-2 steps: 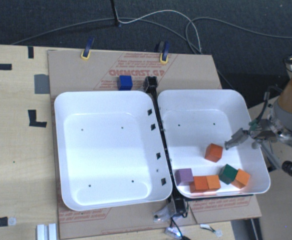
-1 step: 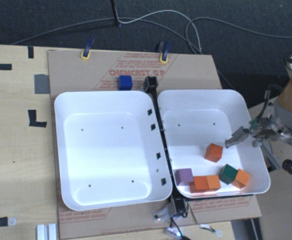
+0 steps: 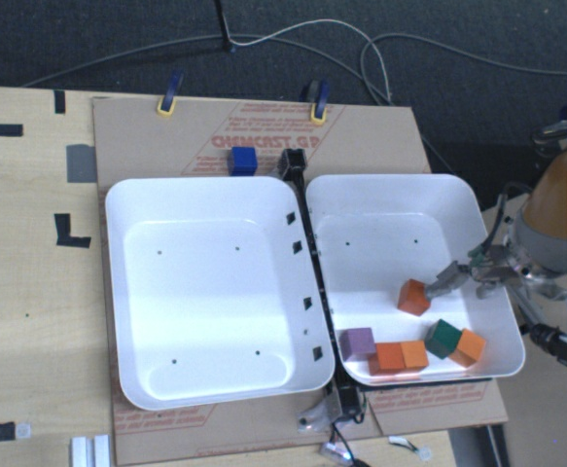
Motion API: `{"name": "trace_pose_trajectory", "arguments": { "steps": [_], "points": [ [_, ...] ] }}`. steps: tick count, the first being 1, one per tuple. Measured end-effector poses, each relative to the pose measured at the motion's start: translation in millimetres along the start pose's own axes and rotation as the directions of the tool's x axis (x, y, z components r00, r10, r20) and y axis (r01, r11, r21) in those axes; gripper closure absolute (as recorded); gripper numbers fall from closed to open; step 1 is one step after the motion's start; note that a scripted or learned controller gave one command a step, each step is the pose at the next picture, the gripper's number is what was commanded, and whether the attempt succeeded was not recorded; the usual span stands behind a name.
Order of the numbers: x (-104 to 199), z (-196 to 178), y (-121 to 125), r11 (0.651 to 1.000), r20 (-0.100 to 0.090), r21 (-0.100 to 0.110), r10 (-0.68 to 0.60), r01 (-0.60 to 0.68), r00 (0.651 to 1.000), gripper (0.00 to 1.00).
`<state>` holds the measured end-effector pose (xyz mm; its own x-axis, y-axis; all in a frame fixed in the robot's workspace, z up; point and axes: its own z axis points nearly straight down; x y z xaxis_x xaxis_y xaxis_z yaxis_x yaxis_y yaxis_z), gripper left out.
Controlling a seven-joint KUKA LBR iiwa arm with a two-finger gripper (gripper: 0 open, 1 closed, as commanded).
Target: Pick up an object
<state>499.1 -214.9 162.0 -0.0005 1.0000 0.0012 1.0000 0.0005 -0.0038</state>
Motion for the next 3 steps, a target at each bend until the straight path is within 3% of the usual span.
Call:
{"name": "trace_pose_trajectory", "arguments": {
  "steps": [1,2,3],
  "points": [
    [11,52,-4,1.000,-0.001,0.001,-0.001,0.001,1.000,0.00],
    [11,73,-4,1.000,0.001,-0.002,0.000,0.000,1.000,0.00],
    [11,62,-3,1.000,0.001,-0.005,0.000,0.001,1.000,1.00]
  ]
}}
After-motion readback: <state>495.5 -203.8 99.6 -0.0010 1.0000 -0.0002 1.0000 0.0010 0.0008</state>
